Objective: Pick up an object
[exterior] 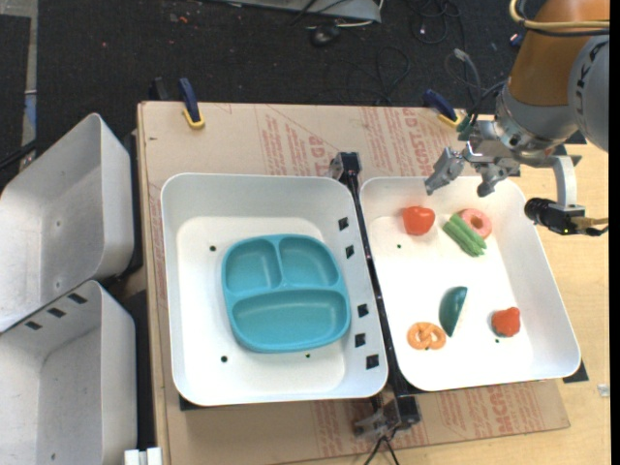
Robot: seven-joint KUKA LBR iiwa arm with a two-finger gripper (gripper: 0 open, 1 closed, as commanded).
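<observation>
The bins (194,201) look like smooth white plastic; the teal divided plate (286,292) is matt plastic; the tabletop (281,134) is printed brown cardboard.

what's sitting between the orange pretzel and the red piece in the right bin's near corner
In the camera view, a dark teal piece lies between the orange pretzel and the red piece, slightly farther back.

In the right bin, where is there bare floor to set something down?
Right bin: bare along the left wall below the red tomato, and mid-floor between green pod and teal piece. Crowded: far end under the gripper.
</observation>
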